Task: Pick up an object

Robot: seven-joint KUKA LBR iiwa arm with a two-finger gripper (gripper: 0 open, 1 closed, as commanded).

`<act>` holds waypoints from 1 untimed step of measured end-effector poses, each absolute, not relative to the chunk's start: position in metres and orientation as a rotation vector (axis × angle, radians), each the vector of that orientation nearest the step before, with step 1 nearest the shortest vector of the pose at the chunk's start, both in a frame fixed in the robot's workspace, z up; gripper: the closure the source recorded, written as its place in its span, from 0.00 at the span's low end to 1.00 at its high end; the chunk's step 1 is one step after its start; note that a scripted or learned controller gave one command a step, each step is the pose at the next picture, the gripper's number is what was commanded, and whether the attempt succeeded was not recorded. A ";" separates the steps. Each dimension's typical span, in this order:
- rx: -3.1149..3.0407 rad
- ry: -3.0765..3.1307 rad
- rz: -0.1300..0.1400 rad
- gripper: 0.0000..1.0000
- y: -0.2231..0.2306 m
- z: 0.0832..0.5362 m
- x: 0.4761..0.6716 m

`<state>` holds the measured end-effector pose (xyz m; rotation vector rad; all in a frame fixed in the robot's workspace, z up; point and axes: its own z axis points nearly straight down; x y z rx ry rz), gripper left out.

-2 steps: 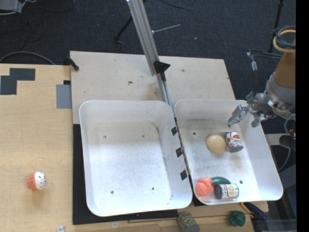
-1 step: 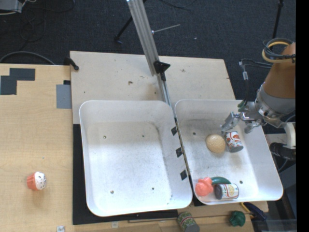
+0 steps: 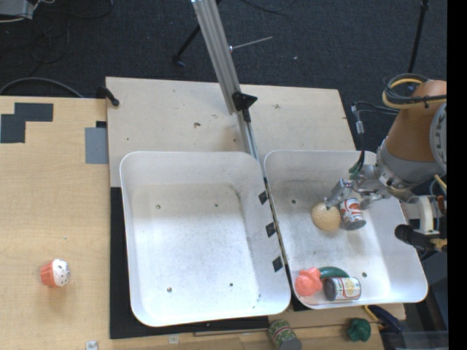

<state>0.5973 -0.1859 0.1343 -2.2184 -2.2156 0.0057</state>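
Pincer (image 3: pixel 349 204) is down in the right bin (image 3: pixel 379 286), closed on a small red-and-white can (image 3: pixel 353 213). Can is tilted, touching a tan round object (image 3: pixel 325 216) on its left. Along the bin's near wall: pink object (image 3: pixel 308 283), dark jar (image 3: pixel 341 289), green item (image 3: pixel 334 271) behind them.

I take the pale plywood bench board (image 3: pixel 182 119) as my landmark; beyond its far edge I see dark blue-grey carpet floor (image 3: pixel 306 28), with black cables (image 3: pixel 44 86) trailing off its far left corner; a ribbed aluminium rail (image 3: pixel 217 46) slants up from its middle; to its left lies a light wood-grain tabletop (image 3: pixel 51 195) bearing grey rectangular patches (image 3: pixel 95 144).
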 end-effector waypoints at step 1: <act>-2.224 -2.214 0.002 1.00 -0.187 0.147 0.598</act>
